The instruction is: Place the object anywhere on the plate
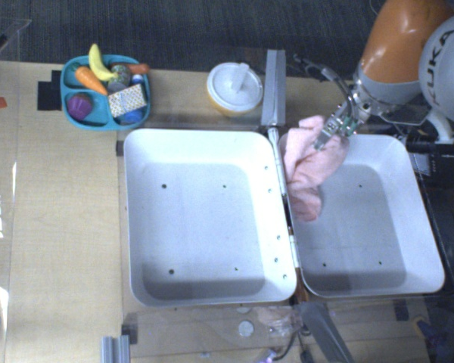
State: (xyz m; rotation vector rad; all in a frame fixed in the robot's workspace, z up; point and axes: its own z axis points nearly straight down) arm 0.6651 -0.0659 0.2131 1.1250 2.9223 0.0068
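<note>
Camera view: we see the tool (334, 130) clamped on the upper right edge of the pink cloth (309, 166). The cloth hangs from it over the right bin (393, 278), draped against the divider beside the left bin (204, 278). The fingertips are small and partly lost in cloth folds. On the desk (53, 225) behind the bins: a yellow plate (225, 103) under a white lid, and a blue tray (91, 119) of toy food.
</note>
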